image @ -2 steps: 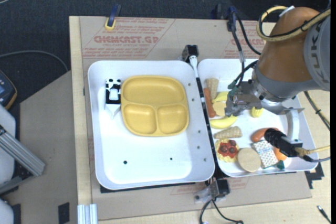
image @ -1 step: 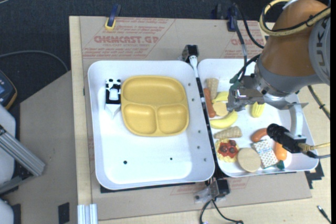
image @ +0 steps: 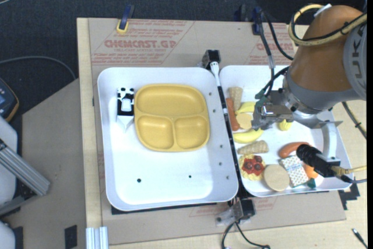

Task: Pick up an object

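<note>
Camera view puts my end effector (image: 269, 115) low over the right bin (image: 333, 132), in the clutter of toy food, just above a banana (image: 247, 136) and beside a second one (image: 248, 107); I cannot tell whether it has closed on anything, since the wrist and the orange band of the arm (image: 326, 49) cover it from above. My worry is the crowding: the bananas, a hot dog (image: 232, 114), a cone-like piece (image: 235, 94) and a wafer-like piece (image: 253, 148) lie touching or just beside one another, so a descent could pinch two at once, or nudge a curved banana sideways so it slips out. The small yellow piece (image: 285, 125) under the wrist is mostly hidden, possibly a lemon. The left bin (image: 111, 143) carries a yellow divided plate (image: 172, 116) and a small black-and-white object (image: 125, 103), well apart from the action.
</note>
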